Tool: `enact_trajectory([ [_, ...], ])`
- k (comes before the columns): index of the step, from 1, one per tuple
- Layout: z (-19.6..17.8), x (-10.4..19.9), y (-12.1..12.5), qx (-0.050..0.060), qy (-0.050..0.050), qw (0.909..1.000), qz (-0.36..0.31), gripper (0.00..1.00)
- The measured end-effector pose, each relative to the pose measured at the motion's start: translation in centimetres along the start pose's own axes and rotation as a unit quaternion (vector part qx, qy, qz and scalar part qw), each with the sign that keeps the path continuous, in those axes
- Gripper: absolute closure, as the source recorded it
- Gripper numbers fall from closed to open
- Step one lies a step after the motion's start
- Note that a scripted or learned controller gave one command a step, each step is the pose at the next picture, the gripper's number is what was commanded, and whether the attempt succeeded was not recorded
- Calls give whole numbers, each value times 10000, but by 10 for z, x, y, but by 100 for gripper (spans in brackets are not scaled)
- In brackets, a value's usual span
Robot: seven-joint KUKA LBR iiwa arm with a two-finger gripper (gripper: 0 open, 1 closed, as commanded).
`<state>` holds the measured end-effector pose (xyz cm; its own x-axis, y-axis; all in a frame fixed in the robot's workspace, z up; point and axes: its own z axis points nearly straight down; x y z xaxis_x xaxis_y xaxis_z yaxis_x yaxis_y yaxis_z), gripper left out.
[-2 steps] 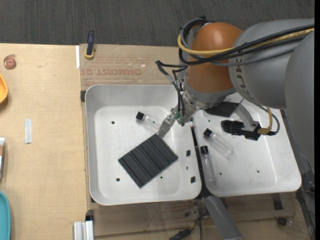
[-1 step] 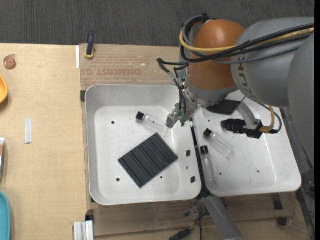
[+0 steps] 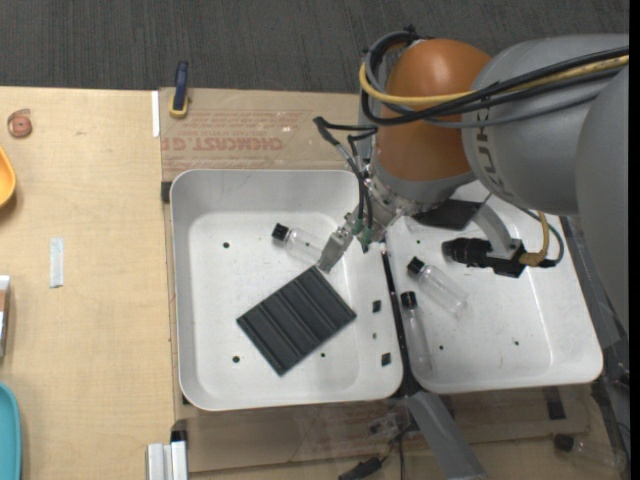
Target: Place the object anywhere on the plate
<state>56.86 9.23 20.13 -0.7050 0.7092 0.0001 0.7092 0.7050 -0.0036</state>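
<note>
A dark grey ridged plate (image 3: 297, 320) lies flat and turned at an angle in the middle of the left bin (image 3: 200, 268). A small clear vial with a black cap (image 3: 290, 237) lies on the bin floor just behind the plate. My gripper (image 3: 334, 252) hangs over the left bin's right side, beside the vial's clear end and above the plate's far corner. The arm's orange band and grey wrist cover the strip between the two bins behind it.
In the right bin (image 3: 520, 348) a clear vial with a black cap (image 3: 432, 280) lies near the left wall. A second capped vial (image 3: 410, 318) lies along the divider. A blue clip (image 3: 181, 86) rests on the cardboard behind the bins.
</note>
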Motion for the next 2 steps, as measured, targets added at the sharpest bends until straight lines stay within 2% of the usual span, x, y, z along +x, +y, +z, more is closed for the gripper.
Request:
enact_trajectory([
  [1,-8,-2,-1,1,-4,10000,13,100],
  [2,-46,-2,-76,-11,-2,9970,-776,100],
])
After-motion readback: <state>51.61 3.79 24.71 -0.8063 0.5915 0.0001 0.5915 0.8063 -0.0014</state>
